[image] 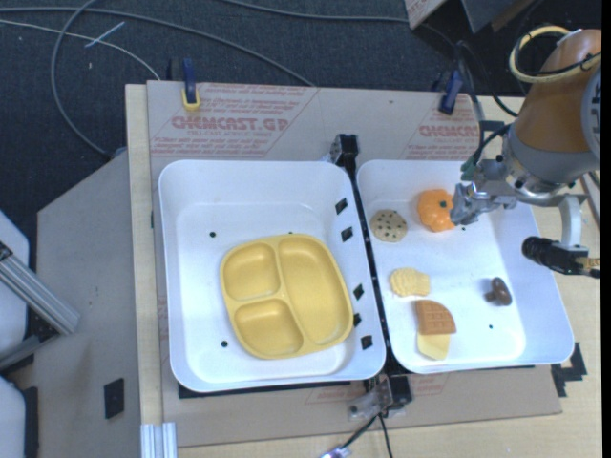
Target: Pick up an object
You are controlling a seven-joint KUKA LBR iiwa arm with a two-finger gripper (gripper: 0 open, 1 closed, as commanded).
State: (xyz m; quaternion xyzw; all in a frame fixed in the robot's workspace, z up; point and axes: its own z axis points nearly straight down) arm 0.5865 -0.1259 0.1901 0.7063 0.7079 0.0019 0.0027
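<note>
In the right bin (pixel 535 337) lie an orange fruit (pixel 434 210), a round speckled cookie (pixel 389 224), a pale yellow ridged piece (pixel 410 281), a brown-and-yellow wedge like toast or cake (pixel 434 326) and a small dark brown lump (pixel 497 293). My gripper (pixel 466 205) hangs at the far side of this bin, right beside the orange fruit's right edge, touching or nearly touching it. Nothing shows clearly between its fingers.
The left bin (pixel 186 284) holds a yellow three-compartment plate (pixel 284 295). Black clips (pixel 345 148) join the bins along the middle divider. Blue clamps (pixel 190 86) hold the cardboard sheet at the back. A black fitting (pixel 549 252) sticks out at the right bin's right rim.
</note>
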